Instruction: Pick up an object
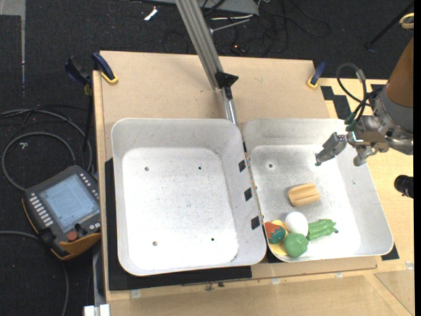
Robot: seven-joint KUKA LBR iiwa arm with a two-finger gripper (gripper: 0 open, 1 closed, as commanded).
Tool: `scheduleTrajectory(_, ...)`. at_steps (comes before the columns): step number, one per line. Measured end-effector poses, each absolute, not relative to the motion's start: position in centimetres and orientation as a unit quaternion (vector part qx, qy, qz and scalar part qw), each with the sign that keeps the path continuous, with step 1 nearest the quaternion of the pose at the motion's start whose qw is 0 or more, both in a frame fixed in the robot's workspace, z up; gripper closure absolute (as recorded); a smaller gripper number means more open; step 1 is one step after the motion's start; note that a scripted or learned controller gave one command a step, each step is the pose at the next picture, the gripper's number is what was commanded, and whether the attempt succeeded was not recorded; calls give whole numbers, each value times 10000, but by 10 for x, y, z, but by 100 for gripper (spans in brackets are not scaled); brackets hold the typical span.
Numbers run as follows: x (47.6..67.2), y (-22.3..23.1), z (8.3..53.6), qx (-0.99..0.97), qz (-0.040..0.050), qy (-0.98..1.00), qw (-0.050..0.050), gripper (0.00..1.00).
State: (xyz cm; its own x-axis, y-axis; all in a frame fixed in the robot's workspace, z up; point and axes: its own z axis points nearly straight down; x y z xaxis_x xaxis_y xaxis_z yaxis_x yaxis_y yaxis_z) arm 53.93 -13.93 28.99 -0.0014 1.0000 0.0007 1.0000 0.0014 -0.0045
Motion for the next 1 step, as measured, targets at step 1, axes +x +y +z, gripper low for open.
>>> scheduleTrajectory(1, 540, -139, 292, -7069, 1, -7074, -1, 0)
